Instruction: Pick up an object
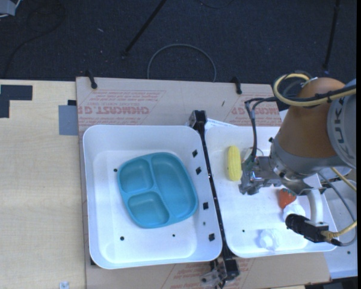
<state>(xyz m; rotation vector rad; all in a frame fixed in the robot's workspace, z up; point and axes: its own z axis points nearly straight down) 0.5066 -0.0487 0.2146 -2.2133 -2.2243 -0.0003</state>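
Blue divided plate [157, 189] lying flat in the left bin [102, 161], roughly at its centre, three compartments facing up. Yellow corn cob [233, 162] in the right bin [240, 233], toward ten o'clock of that bin, lengthwise from twelve to six, just beside the black divider [207, 179] between the two bins. Grey metal claw [250, 184] low over the right bin's middle, at about four o'clock from the cob and close beside it, not visibly touching. Impossible to tell how far the claw is spread, or whether anything sits in it. Orange-banded arm [310, 122] reaching in from three o'clock, cables looping around it. Small red-orange object [286, 198] at four o'clock from the claw, partly hidden under the wrist. White crumpled item [267, 239] near the bin's six o'clock edge. Pale wooden bench [30, 191] beneath, cardboard sheet [138, 104] under both bins.
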